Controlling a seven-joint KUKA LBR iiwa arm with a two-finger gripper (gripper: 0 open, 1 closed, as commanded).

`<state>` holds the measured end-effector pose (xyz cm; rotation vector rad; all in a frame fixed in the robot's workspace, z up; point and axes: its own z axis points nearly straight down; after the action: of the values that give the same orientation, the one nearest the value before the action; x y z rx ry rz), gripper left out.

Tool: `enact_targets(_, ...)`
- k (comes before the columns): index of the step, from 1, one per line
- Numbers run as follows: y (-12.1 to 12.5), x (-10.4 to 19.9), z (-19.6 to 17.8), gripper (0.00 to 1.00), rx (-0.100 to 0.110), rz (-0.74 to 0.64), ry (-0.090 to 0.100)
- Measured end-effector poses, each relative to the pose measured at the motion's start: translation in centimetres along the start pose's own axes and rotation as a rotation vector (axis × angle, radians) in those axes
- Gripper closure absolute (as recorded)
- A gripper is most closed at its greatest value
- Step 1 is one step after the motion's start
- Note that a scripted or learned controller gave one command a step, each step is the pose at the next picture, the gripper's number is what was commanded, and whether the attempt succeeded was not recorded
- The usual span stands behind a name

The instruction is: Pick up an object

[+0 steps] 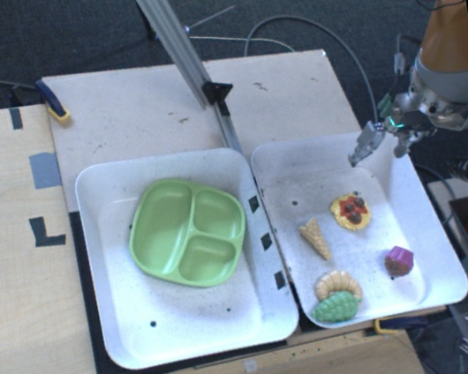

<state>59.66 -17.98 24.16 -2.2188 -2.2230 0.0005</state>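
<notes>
Grey metal end effector, fingers apart, above white bin of small lumpy plastic toys.

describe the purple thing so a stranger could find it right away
Look at the right-hand white bin, the one holding small toy foods. Near its lower right corner sits the purple object, alone, right of the tan-and-green pair. It is the only purple piece, small and blocky.
</notes>
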Motion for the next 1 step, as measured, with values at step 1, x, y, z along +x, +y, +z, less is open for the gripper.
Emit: enact_targets(1,0.72,-0.53,5.33,0.0,0.005,0.001,-0.001)
